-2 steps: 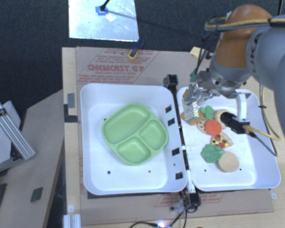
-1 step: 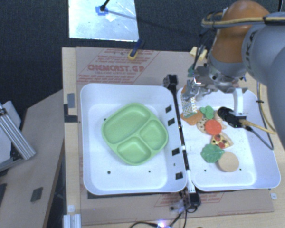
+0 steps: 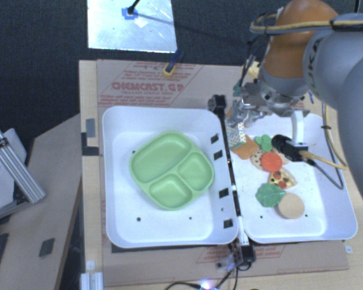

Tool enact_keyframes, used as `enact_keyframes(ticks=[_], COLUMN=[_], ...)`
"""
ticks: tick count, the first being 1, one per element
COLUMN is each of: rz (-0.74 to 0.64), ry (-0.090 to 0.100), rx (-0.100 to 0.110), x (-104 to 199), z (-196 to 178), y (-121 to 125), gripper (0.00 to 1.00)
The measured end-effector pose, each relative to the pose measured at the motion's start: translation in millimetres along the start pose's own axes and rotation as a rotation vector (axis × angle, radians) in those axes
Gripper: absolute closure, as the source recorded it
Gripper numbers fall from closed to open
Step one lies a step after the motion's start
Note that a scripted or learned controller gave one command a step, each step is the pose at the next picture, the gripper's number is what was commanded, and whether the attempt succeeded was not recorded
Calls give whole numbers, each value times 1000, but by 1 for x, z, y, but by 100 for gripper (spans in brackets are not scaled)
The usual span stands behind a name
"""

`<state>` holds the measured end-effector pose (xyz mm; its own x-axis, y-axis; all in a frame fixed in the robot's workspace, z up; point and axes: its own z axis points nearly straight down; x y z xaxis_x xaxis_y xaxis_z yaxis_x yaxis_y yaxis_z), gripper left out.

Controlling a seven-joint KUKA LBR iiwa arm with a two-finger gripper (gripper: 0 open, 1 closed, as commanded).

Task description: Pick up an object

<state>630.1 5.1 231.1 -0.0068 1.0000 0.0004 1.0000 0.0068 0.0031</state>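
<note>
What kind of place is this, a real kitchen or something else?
Probably a robot test bench, not a kitchen. A grey arm with an orange band reaches over two shallow white bins set on a cardboard sheet. The green divided plate and the small food pieces look like toys.

Grey arm point(image 3: 345, 59), broad smooth rounded casing, matte finish. Orange band point(image 3: 293, 38) above wrist, glossy dome shape, highlight on top. Dark cable loops around band's upper edge, yellow-edged strands beside it. Below band, silver metal wrist ring, then tool point(image 3: 237, 121): compact block of bare metal and black parts, small fittings and wires exposed. White bracket hangs from wrist on one side. Thin yellowish cable trails from arm's underside, curving outward.
</note>
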Motion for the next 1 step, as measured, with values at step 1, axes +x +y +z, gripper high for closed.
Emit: enact_keyframes(ticks=[1], rz=[6], ry=[-1], rx=[2], x=[-6], z=[8], y=[-5], gripper=[100])
